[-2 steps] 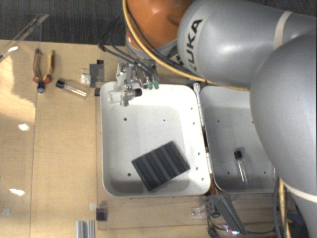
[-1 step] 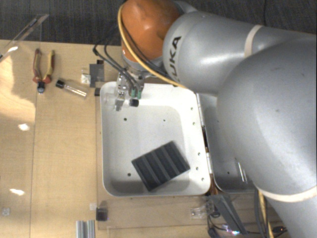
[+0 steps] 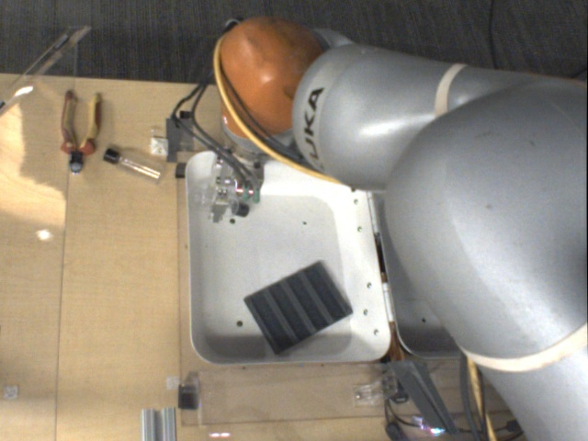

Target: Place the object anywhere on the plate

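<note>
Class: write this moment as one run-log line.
arm: over left bin | gripper: near bin's far-left corner | dark ribbed plate: on bin floor, near side

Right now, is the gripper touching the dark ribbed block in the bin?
No. The gripper hangs at the bin's far corner, well apart from the dark ribbed block.

The tabletop (image 3: 101,274) is pale wood with a smooth, faintly shiny finish. On it, the white bin (image 3: 204,338) looks like smooth, matt plastic. Inside the bin lies a dark ribbed slab (image 3: 298,307), matt, rubbery or plastic. Left of the bin, pliers (image 3: 80,129) show reddish glossy handles. The arm (image 3: 459,182) above the bin has satin grey shells and a glossy orange band (image 3: 266,72).
</note>
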You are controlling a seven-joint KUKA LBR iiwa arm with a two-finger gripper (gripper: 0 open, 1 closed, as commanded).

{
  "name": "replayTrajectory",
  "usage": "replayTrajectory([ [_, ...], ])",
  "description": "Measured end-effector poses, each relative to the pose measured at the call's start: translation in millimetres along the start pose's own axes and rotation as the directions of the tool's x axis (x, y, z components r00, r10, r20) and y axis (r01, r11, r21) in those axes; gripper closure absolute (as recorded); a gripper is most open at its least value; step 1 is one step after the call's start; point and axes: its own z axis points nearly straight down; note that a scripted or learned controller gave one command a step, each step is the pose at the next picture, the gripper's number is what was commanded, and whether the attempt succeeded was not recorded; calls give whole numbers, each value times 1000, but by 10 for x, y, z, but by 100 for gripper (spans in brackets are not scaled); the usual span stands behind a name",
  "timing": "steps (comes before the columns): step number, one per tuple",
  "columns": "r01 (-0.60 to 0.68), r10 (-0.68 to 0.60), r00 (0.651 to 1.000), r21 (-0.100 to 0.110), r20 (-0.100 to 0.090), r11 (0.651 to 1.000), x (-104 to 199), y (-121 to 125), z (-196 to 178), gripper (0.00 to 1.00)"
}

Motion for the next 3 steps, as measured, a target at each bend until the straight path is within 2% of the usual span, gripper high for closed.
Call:
replayTrajectory([
  [1, 87, -87, 996, -2, 6, 996, -38, 13, -1058, 100],
  [2, -429, 429, 903, 0, 1, 903, -67, 11, -1310, 100],
  [3, -424, 424, 905, -4, 6, 905, -73, 28, -1431, 100],
])
